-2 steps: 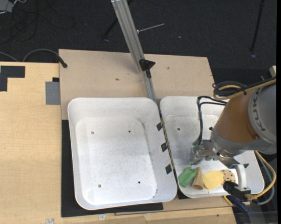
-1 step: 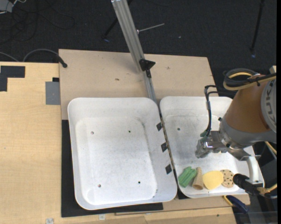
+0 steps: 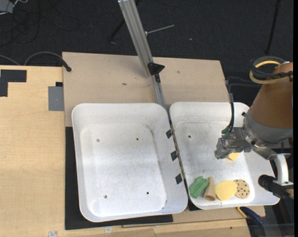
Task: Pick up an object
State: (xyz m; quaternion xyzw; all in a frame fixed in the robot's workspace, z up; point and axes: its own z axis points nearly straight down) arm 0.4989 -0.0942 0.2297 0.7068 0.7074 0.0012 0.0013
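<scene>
My gripper (image 3: 226,151) hangs low over the right bin (image 3: 203,127), near its right side. A small yellow piece (image 3: 233,156) shows just under and to the right of the gripper, partly hidden by it. Whether it touches the gripper I cannot tell. Along the bin's front edge lie a green object (image 3: 199,186), a tan cone-like piece (image 3: 210,189), a yellow rounded object (image 3: 226,190) and a chocolate-chip cookie (image 3: 242,188).
The left bin (image 3: 120,162) sits beside the right one, joined by black clips (image 3: 174,155) along the divider. A slanted metal rail (image 3: 139,41) rises from the back board. The arm's grey body (image 3: 270,112) covers the right bin's right edge.
</scene>
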